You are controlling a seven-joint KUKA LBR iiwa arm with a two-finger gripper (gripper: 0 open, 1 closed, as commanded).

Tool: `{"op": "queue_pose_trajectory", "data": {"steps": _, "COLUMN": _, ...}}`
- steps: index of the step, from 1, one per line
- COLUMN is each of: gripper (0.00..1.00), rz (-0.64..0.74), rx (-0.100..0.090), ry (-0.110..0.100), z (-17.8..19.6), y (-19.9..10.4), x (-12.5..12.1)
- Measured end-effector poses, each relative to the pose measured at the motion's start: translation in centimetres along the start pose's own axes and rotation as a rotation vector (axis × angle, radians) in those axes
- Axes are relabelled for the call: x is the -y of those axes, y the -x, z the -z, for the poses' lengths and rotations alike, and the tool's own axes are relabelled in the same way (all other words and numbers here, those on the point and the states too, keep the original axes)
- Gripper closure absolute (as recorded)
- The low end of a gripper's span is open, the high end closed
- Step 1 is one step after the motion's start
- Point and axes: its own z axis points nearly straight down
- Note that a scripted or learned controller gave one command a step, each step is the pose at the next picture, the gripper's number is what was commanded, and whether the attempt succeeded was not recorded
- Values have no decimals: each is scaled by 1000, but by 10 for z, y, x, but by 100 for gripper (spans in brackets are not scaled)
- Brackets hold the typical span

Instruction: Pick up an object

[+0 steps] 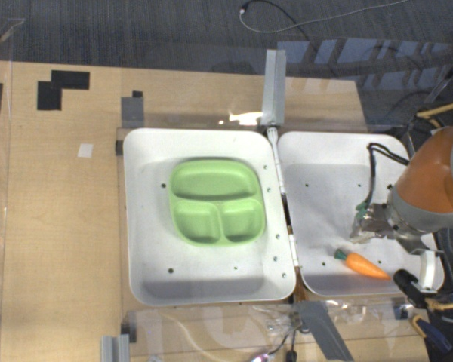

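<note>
Camera view: the gripper (365, 225) hangs low in the right bin (317, 164), just above the toy carrot (362, 264); whether it is spread or pressed together, I cannot tell.

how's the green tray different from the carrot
The green tray is pale green and wide with three compartments; the carrot is orange with a green tip, slim and pointed. The tray lies in the left bin, taking up much of its floor; the carrot lies in the right bin, small, near its front edge. The gripper sits just above the carrot and far from the tray. Both rest flat on white bin floors.
</note>
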Motion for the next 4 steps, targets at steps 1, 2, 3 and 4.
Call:
{"op": "queue_pose_trajectory", "data": {"steps": 1, "gripper": 100, "rz": 19, "rx": 4, "ry": -13, "z": 74, "y": 29, "x": -117}}
{"op": "queue_pose_trajectory", "data": {"steps": 2, "gripper": 100, "rz": -64, "rx": 4, "ry": -13, "z": 148, "y": 35, "x": -141}}
{"op": "queue_pose_trajectory", "data": {"steps": 3, "gripper": 100, "rz": -175, "rx": 4, "ry": -16, "z": 125, "y": -48, "x": -174}}
{"op": "queue_pose_trajectory", "data": {"steps": 4, "gripper": 100, "rz": 43, "rx": 1, "ry": -18, "z": 94, "y": -92, "x": -55}}
